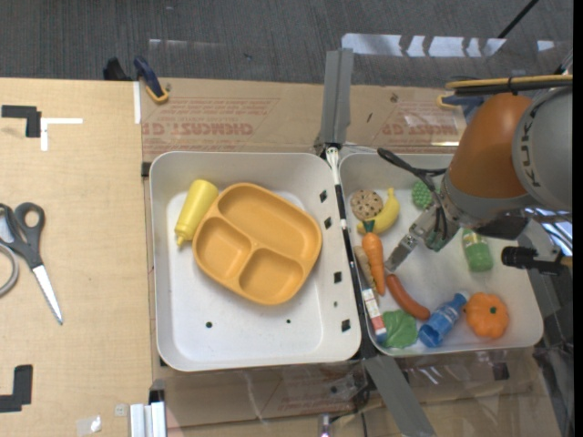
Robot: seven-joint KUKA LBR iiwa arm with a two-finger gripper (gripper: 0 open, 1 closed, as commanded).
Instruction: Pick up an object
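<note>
The end effector (398, 257) hangs low in the right bin (524, 335), its tip just right of a carrot (373, 252) and above a red chili (407, 299); whether it is spread or pressed together cannot be told from this angle, and nothing shows between its parts. Around it lie a banana (391, 211), a cookie (365, 204), a blue bottle (444, 320), a small pumpkin (486, 316) and a green bottle (476, 251). The left bin (182, 335) holds a yellow divided plate (257, 242) and a yellow bottle (194, 210).
</note>
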